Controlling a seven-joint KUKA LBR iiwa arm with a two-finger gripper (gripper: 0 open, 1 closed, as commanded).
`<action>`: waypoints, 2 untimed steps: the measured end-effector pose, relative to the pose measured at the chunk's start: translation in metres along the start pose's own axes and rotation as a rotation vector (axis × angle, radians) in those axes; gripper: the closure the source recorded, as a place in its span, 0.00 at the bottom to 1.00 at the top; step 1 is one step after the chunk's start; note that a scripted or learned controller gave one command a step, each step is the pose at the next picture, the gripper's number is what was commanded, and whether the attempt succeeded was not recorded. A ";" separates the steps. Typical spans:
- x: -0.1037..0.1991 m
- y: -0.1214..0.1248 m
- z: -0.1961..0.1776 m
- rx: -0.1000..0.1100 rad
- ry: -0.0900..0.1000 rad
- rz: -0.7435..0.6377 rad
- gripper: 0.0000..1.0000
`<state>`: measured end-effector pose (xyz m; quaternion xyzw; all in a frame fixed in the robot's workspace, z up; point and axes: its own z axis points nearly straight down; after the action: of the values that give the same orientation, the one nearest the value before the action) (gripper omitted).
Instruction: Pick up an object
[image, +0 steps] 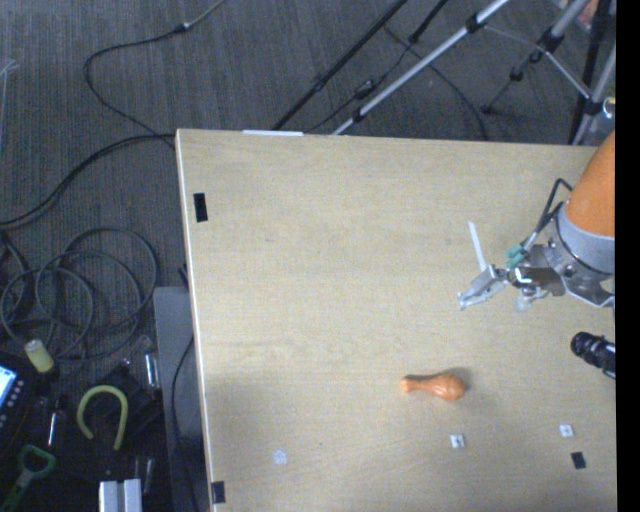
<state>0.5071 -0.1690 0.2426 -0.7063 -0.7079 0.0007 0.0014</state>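
Note:
An orange, pear-shaped object (436, 386) lies on its side on the pale wooden bench top (320, 260), toward the front right. My gripper (472, 270) reaches in from the right edge, behind the object and a little to its right, well apart from it. Its two thin fingers (477, 248) spread out in a V, open, with nothing between them. The arm's orange band (600, 190) shows at the right edge.
Small square markers (457, 440) dot the bench near its front right, and a black tag (200, 207) sits by the left edge. A black knob (592, 350) juts in at the right. Cables (80, 290) and tools lie on the floor to the left, with tripod legs (430, 55) behind.

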 end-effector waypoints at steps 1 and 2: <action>-0.027 0.056 0.066 0.000 -0.003 -0.025 0.00; -0.009 0.097 0.160 0.001 -0.002 -0.084 0.00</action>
<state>0.6036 -0.1772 0.0827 -0.6760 -0.7369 0.0014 0.0011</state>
